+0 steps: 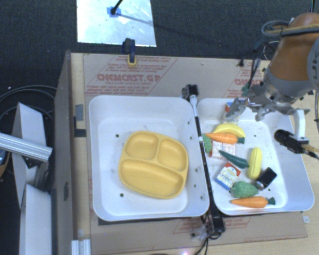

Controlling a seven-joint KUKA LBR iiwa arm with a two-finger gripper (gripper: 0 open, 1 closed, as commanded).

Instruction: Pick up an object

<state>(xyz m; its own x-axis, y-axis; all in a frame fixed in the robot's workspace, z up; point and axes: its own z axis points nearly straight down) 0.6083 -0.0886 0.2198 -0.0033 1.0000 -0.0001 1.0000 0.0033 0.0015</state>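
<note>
Since your end effector [239,108] hangs over crowded toys, it could bump the banana [229,129] or carrot [223,138] away. You cannot tell its state.

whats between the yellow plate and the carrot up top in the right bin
In the camera view, the yellow plate and the upper carrot are parted by bare white floor of the left bin and the bins' adjoining rims.

Red "CHEMCAST GP" printed on the brown board [128,77] beneath the bins
</note>
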